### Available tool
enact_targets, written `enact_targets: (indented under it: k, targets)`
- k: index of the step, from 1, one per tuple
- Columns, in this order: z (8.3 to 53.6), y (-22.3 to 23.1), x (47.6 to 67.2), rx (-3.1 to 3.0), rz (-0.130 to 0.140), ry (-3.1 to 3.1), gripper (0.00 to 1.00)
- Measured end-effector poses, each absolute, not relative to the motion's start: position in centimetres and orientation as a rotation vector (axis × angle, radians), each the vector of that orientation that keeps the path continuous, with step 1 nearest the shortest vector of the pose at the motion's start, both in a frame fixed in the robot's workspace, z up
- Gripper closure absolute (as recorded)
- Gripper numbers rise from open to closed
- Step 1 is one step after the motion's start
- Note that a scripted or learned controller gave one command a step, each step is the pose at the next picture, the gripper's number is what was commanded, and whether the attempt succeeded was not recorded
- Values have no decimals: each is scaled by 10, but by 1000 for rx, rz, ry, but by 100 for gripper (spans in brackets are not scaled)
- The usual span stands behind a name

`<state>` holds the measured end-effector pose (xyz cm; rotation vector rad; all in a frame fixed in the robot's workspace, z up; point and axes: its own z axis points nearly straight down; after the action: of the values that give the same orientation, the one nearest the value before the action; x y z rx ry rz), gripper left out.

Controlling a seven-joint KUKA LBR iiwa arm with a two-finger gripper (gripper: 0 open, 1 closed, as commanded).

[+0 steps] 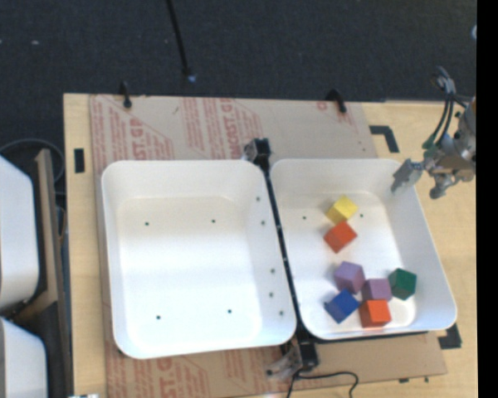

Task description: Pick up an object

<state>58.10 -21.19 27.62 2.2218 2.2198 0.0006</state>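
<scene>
Small coloured wooden cubes, the yellow cube nearest, lie in the right white bin, left of and below the spread-open, unladen claw.

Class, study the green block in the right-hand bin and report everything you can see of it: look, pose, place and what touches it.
The green block is a small, dark green cube, matte, perhaps painted wood. It sits flat on the floor of the right bin, turned slightly askew, near the bin's right wall toward the near end. Its left side meets, or nearly meets, a light purple block; an orange block lies just below-left of it. The gripper is far off, beyond the bin's upper right corner.
</scene>
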Motion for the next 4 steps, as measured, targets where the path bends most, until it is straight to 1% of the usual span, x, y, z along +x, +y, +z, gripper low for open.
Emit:
enact_targets:
  k: [1,2,3,4]
  targets:
    - [158,-152,679,2222,-7,2233,0]
    - [98,-144,638,2226,-5,2223,0]
    - [101,-134,642,2173,0,2267,0]
    - [101,-106,600,2222,0,2221,0]
